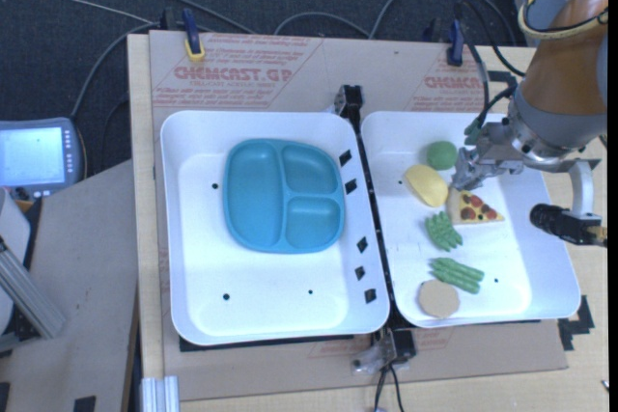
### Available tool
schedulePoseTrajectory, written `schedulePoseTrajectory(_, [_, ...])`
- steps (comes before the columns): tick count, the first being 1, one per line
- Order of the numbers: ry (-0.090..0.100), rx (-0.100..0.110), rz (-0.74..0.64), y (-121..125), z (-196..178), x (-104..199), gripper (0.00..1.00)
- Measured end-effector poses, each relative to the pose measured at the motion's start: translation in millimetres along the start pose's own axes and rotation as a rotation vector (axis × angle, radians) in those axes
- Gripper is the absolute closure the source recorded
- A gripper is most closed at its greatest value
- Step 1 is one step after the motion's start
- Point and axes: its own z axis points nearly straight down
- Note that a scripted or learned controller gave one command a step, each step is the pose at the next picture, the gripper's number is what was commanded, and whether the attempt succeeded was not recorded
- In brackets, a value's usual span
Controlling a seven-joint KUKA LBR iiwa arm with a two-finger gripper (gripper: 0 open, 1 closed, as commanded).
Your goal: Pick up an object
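Observation:
My gripper (470,177) hangs over the right bin (541,299), its tip just above the pizza slice (476,209) and right of the yellow lemon-shaped piece (426,184). A green round piece (441,154) lies at the gripper's upper left. Below are a dark green leafy piece (443,231), a green pea pod (456,273) and a tan round cookie (438,299). Nothing shows between the fingers.
The left bin (193,207) holds a blue divided plate (285,196). Black clips line the divider between the bins (362,207). A small screen (37,154) stands off the bench at left. Cables run behind the board.

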Motion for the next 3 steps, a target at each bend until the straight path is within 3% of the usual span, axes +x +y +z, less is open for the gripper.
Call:
schedulePoseTrajectory(2, [-0.001, 0.001, 0.002, 1.1, 10.6, 105.7, 1.0])
schedulePoseTrajectory(3, [-0.002, -0.005, 0.0, 17.7, 2.2, 159.5, 1.0])
